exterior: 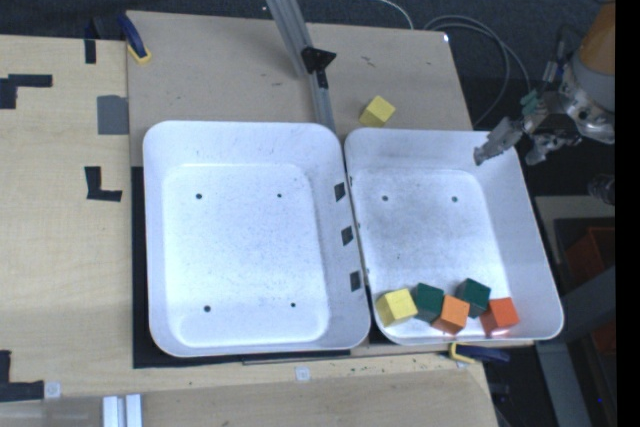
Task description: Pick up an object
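Tool (510, 137) over right bin's (520, 185) far edge (finger spread unclear), touching nothing visible.

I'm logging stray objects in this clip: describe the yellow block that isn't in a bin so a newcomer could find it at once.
Start at the right bin and go to its far edge. Just beyond that edge, on the brown board, a yellow block lies alone beside the grey pole. The other yellow block sits inside the bin's near edge among green and orange blocks.
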Robot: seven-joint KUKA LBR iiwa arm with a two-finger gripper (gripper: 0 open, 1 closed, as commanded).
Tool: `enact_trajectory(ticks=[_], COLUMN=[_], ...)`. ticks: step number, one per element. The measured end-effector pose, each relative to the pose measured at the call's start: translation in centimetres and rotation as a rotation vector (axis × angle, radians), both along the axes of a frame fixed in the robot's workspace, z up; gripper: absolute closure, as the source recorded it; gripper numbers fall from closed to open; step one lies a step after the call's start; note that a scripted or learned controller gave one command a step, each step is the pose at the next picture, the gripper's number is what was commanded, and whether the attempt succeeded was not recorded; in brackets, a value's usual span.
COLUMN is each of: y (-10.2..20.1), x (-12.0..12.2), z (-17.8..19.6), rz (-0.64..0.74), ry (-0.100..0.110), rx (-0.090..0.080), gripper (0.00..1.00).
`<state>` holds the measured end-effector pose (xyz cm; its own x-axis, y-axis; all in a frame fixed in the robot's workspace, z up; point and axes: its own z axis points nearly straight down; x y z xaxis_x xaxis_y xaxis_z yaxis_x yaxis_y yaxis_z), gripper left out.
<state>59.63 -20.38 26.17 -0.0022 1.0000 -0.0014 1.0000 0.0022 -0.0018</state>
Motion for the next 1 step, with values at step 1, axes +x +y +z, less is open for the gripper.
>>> enact_trajectory(ticks=[1], y=[2.75], x=[3.62], z=[-12.35], rz=[0.001], ry=[0.006], rx=[0.003], gripper=[0.0])
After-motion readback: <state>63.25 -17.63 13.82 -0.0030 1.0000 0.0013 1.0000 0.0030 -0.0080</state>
